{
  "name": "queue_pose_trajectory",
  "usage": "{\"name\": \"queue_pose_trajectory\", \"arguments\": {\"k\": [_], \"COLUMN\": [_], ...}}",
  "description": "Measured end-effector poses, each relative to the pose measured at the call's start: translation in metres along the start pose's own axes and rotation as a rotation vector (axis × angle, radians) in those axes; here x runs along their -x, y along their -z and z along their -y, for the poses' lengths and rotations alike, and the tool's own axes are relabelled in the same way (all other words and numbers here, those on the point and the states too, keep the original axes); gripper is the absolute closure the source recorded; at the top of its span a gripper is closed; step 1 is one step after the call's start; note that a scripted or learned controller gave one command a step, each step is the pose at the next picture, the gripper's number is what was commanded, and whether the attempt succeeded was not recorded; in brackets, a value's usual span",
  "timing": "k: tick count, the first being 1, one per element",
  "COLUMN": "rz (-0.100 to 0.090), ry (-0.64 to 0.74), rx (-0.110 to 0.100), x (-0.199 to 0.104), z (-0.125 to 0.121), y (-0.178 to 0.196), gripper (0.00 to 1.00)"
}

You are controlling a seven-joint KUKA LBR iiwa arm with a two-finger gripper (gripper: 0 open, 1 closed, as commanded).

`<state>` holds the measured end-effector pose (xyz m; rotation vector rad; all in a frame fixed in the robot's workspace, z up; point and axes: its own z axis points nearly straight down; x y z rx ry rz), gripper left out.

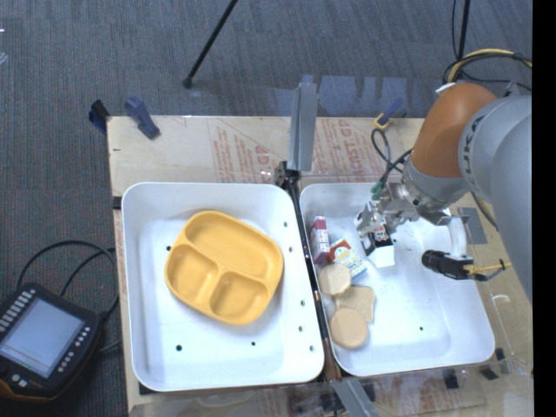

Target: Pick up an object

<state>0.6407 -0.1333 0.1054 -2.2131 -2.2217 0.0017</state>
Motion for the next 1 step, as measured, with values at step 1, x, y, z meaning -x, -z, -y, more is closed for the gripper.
{"name": "queue_pose_trajectory", "arguments": {"k": [1], "rz": [0.003], "ry": [-0.088], "rx": [0.003], "x": [-0.0339], "z": [0.0023], "y": [0.0804], "gripper": [1.00]}}
